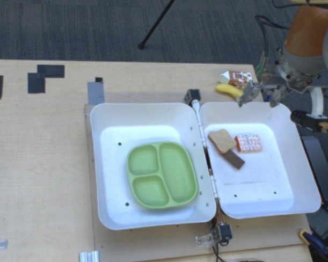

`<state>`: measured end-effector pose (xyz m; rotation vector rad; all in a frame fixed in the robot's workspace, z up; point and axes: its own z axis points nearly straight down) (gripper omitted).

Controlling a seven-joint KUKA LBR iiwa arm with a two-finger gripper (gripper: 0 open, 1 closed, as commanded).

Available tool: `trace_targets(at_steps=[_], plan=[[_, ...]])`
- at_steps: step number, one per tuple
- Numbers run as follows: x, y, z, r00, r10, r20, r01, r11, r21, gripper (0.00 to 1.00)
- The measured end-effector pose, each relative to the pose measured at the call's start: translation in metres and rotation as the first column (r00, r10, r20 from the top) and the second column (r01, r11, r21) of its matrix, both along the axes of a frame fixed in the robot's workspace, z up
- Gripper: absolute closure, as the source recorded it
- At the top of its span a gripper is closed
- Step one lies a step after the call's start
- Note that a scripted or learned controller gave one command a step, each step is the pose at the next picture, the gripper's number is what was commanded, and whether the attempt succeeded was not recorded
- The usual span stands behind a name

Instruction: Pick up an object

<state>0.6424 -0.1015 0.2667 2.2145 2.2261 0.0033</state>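
Note:
In the right bin (263, 197) lie a slice of brown bread (222, 140), a red and white patterned packet (249, 143) just right of it, and a dark brown bar (235, 159) below the bread. My gripper (258, 96) hovers over the bin's back rim, above and behind these objects. It is open, with nothing between its fingers. The orange band (306, 26) of the arm rises at the upper right.
A green divided plate (162, 175) fills the middle of the left bin (108, 156). A yellow banana (228, 89) and a small printed pack (238, 77) lie on the bench behind the right bin, close to my gripper. Cables hang at the right edge.

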Motion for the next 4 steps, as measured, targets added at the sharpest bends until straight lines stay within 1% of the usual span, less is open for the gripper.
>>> trace_targets(at_steps=[1,2,3,4], plan=[[0.002,-0.011,-0.175,1.000,-0.003,0.008,0.003,1.000,-0.002,0.00],[-0.095,0.006,-0.152,1.000,-0.003,-0.001,0.003,1.000,0.000,0.00],[-0.093,0.006,-0.141,1.000,-0.002,0.003,0.002,1.000,0.000,1.00],[-0.093,0.006,-0.142,1.000,-0.001,0.003,0.001,1.000,0.000,0.00]])
